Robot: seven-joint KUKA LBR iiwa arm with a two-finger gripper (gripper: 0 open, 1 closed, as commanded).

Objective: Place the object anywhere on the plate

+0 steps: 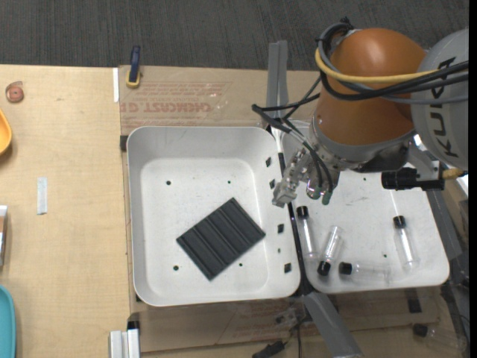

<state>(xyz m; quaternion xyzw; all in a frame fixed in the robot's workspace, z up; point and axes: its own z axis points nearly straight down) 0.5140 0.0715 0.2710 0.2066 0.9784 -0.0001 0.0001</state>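
A dark grey ridged plate [221, 238] lies at a slant on the floor of the left white bin [149, 200]. Several clear tubes with black caps lie in the right bin [428, 263]: one [304, 231] along its left wall, one [329, 249] beside it, one [367, 270] near the front and one [403, 242] at the right. My gripper [288, 192] hangs over the divider between the two bins, above the top end of the leftmost tube. I see no tube in its grasp from this angle.
The arm's orange band [369, 80] and its cables [313, 174] cover the back of the right bin. A cardboard sheet [179, 99] lies behind the left bin. Small items sit on the wooden bench [59, 200] at the far left.
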